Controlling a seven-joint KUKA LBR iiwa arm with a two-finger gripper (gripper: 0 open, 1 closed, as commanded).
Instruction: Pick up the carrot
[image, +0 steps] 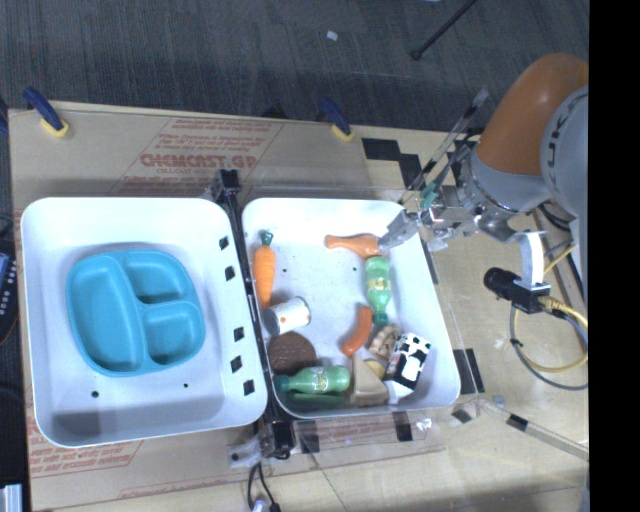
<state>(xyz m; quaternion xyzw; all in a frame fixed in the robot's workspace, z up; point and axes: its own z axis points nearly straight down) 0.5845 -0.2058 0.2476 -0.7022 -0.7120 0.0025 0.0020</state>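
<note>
carrot (264, 272) lies well left of gripper (398, 229)

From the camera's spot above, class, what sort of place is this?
Probably a robotics lab test bench: a robot arm reaches over two white bins, one filled with toy food such as a carrot, with clamps pinning the board.

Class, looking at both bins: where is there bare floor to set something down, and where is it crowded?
Bare: the right bin's floor between carrot and upright green bottle; the left bin's margin around the blue tray. Crowded: the right bin's near end.
</note>
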